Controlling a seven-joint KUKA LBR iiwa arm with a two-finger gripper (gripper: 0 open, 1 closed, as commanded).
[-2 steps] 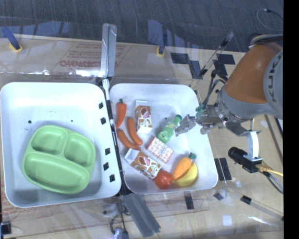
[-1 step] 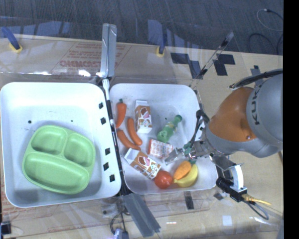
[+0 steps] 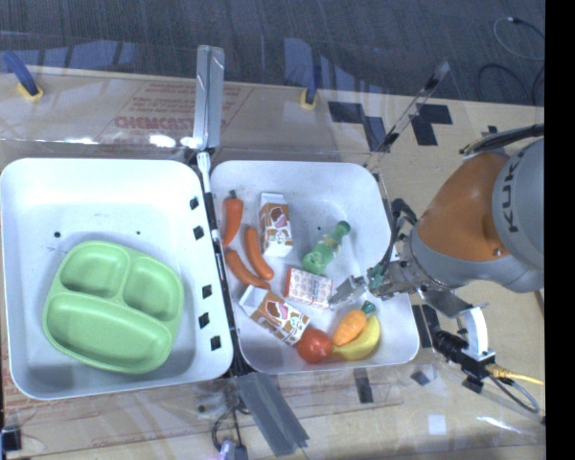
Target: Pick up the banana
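Fingers (image 3: 350, 290) are seen as a pale metallic tip poking into the right bin (image 3: 379, 195) from its right wall, but honestly whether they're spread or pressed together cannot be told from this angle, too small and too glinty. Nothing is visibly caught between them, so no hold on anything can be claimed.

The gripper (image 3: 356, 288) is parked just above and a bit left of the banana (image 3: 364, 345), near it but apparently apart from it. The banana is tucked into the bin's near right corner, and it's partly covered by an orange carrot-looking toy (image 3: 350, 328) lying on top of it, with a red tomato (image 3: 313, 346) touching its left end. That's probably why the tip is held where it is: the banana is boxed in by the wall on one side and clutter on the others, so a clean drop onto it is made awkward.

Moving outward, a small patterned carton (image 3: 308, 287) is sat just left of the tip, another carton (image 3: 279, 318) is below that, and a green bottle (image 3: 326, 248) is tilted above. Two sausages (image 3: 252, 257) and a carrot (image 3: 232, 217) are lined up along the left wall, with a third carton (image 3: 276, 224) beside them.

The orange band of the arm (image 3: 465, 223) is seen hanging over the bench at right. The left bin (image 3: 38, 185) is taken up by a green divided plate (image 3: 114, 304), well apart from all this.
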